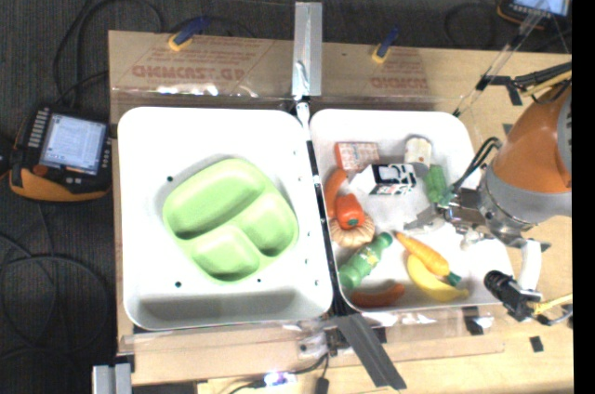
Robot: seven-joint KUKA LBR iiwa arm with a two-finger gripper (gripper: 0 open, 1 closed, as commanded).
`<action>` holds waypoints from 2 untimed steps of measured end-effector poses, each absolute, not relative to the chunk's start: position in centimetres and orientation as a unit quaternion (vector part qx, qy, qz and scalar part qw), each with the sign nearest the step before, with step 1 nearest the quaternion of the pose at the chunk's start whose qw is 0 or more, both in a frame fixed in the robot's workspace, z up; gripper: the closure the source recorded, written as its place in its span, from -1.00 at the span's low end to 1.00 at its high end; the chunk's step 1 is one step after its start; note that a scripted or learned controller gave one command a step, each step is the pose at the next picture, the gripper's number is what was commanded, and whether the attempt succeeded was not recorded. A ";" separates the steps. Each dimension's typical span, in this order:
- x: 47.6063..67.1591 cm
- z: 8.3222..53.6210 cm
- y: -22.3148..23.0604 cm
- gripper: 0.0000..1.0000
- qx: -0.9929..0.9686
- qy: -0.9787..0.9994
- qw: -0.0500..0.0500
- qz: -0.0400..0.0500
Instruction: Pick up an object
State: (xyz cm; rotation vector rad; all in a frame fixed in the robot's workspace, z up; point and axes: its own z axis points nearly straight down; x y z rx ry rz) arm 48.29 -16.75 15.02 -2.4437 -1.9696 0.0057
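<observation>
In the right bin (pixel 465 141), the graspable objects lie crowded toward its left and near sides, and the gripper (pixel 444 214) sits low over the middle of the bin's right half, its metal parts just beside a green item (pixel 437 183) and above the carrot; whether anything sits between its tips, or how they stand, cannot be told from this slanted view. Counting what lies there: one carrot (pixel 423 250) with a green top, resting across one yellow banana (pixel 429 279); one green bottle (pixel 364 260) tilted near the bin's centre; one red pepper (pixel 350 212) touching a tan, ribbed piece (pixel 351 234) below it; one dark red curved piece (pixel 379 295) against the near wall; one small reddish packet (pixel 356 154) and one black-and-white box (pixel 392 177) toward the far side, with a pale rounded thing (pixel 418 147) just beyond. An orange strip (pixel 331 190) lies along the left wall. The barest floor is at the far right corner and in the patch under the wrist. The left bin (pixel 139 225) holds one light green divided tray (pixel 231 217), set at a slant, with white floor open all round it. The two bins touch along their shared rim, and the grey and orange arm (pixel 535 164) overhangs the right bin's right edge.
</observation>
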 end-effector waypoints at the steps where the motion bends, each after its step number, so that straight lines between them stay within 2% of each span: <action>1: 51.0 10.6 -20.4 -1.00 -0.806 -0.591 0.005 0.001; 2: 48.7 9.0 -18.6 -1.00 -0.680 -0.733 -0.007 -0.001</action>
